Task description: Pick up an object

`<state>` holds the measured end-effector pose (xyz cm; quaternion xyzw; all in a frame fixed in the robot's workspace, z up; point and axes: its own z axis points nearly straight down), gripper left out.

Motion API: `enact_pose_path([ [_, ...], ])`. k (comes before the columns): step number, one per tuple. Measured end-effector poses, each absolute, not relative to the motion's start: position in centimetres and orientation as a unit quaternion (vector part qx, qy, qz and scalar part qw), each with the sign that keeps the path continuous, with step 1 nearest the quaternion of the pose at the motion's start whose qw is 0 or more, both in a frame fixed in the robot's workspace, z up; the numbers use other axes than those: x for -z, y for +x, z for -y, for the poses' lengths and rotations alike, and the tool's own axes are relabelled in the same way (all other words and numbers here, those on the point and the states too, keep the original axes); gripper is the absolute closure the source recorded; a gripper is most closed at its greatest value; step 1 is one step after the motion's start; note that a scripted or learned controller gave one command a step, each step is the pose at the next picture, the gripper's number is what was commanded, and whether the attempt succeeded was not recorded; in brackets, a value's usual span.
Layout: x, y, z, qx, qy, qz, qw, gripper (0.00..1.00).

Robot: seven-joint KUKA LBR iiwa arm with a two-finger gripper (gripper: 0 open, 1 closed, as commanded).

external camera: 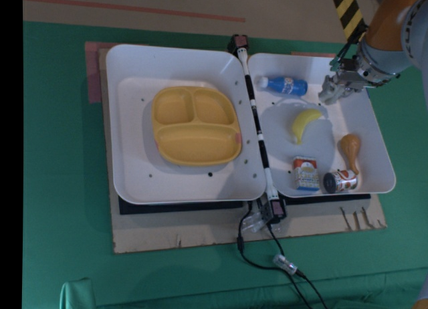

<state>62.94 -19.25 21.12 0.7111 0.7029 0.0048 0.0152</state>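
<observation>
The right bin (374, 134) holds a blue bottle (283, 85) lying on its side at the back, a yellow banana (304, 124) in the middle, a brown chicken drumstick (350, 150) at the right, a small red and white box (306, 172) and a tipped can (340, 181) at the front. My gripper (330, 96) hangs over the back right part of this bin, just right of the bottle and above the banana. Nothing shows between its fingertips.
The left bin (127, 167) bears a yellow divided plate (196, 126). A black and white bar (257, 127) runs between the bins. Cables (281, 261) trail off the bench front. Green cloth surrounds the cardboard base.
</observation>
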Motion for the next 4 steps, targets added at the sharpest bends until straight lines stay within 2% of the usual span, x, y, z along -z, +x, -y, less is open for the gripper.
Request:
enact_pose_path([
  [1,-21.7,67.5,11.8,-0.0038,0.708,-0.706,0.007,1.00],
  [2,-21.7,67.4,11.8,-0.0032,0.709,-0.706,0.007,0.00],
  [3,-18.8,60.1,11.2,-0.0042,0.710,-0.705,0.010,0.00],
  [4,-18.8,53.8,11.9,-0.0052,0.709,-0.705,0.012,0.00],
])
